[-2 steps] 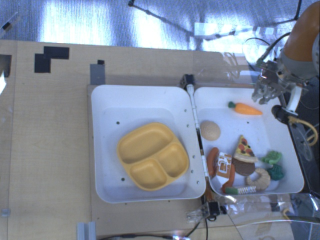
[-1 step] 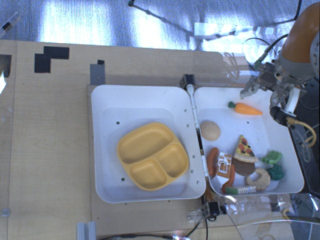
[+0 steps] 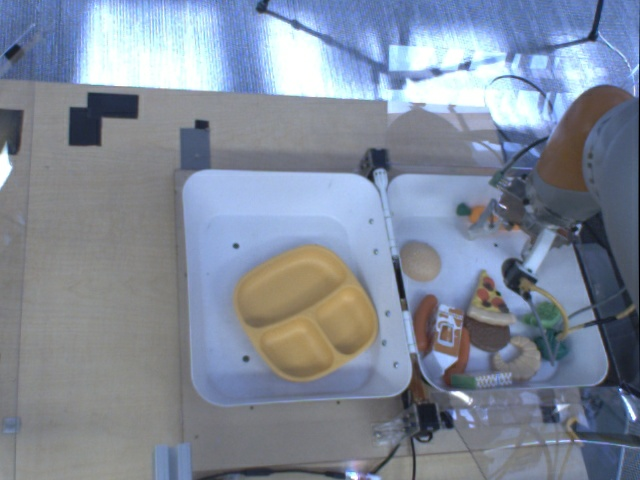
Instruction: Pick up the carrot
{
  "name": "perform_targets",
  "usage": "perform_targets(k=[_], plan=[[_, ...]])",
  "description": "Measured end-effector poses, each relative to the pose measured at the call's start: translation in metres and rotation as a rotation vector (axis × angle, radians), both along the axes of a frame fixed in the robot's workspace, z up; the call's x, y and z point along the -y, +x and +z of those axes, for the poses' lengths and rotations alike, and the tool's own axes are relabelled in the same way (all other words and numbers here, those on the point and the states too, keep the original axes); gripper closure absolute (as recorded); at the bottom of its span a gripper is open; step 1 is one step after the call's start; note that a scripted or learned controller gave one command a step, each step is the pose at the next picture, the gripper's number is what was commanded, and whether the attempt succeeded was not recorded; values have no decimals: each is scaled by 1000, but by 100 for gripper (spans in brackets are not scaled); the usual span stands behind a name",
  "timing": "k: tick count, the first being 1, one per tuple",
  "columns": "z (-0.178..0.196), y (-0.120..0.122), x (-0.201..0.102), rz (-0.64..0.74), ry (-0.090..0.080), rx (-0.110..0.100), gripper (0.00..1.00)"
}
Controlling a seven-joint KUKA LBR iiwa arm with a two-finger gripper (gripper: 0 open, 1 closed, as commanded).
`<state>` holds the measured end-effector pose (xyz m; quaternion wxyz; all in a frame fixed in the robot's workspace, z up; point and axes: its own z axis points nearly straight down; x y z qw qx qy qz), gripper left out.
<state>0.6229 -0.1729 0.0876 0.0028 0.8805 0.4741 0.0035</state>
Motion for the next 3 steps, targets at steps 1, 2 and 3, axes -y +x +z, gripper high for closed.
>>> perform_targets(k=[1,2,3], plan=[[46,49,22,-150,3,-3,0],[-1,5,8,-33,1,-3,0],[-2,-10,11,-272,5,-5,0]])
